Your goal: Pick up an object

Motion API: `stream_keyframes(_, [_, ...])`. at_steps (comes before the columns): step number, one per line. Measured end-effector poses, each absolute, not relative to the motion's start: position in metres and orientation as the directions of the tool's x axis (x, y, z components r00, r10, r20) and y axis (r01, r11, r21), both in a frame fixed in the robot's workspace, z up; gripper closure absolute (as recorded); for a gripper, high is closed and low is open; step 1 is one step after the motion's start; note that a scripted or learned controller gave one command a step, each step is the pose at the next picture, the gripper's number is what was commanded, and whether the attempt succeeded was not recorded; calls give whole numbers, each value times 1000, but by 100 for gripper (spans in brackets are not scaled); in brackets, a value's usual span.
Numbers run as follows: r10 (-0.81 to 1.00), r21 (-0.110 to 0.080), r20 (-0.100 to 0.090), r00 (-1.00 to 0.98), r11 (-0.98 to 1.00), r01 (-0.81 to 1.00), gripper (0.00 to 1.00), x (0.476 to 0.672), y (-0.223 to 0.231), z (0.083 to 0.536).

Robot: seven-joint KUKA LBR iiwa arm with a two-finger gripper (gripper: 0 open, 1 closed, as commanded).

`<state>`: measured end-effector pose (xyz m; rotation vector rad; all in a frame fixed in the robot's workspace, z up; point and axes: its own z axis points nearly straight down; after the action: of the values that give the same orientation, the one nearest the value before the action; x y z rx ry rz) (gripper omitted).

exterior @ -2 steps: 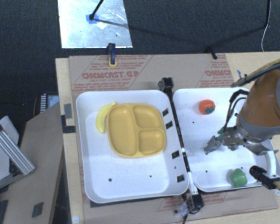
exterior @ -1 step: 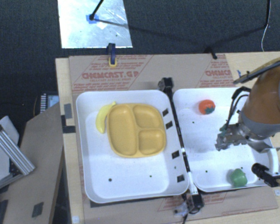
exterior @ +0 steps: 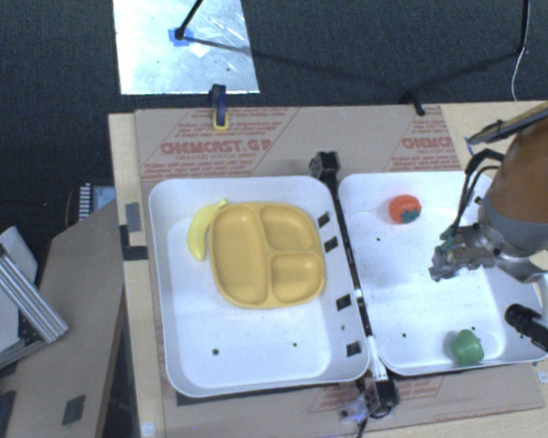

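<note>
An orange-red tomato-like object point(exterior: 404, 208) lies near the back of the right bin point(exterior: 391, 289). A green object point(exterior: 466, 346) rests near that bin's front edge. My gripper point(exterior: 443, 263) hangs over the middle-right of the right bin, between the two objects and touching neither. Nothing shows between its fingers. A yellow divided plate point(exterior: 262, 253) sits in the left bin point(exterior: 237, 356), with a banana point(exterior: 198, 230) tucked against the plate's left rim.
The arm's orange band and grey wrist point(exterior: 525, 196) cover the right bin's right side. A black divider point(exterior: 348, 274) runs between the bins. Brown cardboard point(exterior: 278, 138) lies under both bins, with a yellow clamp point(exterior: 220, 109) at its back edge.
</note>
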<state>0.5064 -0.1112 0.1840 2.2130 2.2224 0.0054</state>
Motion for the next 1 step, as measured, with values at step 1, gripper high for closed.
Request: stream_keyframes(1, [1000,7,-1,-5,5,1000,100,513,-103,233])
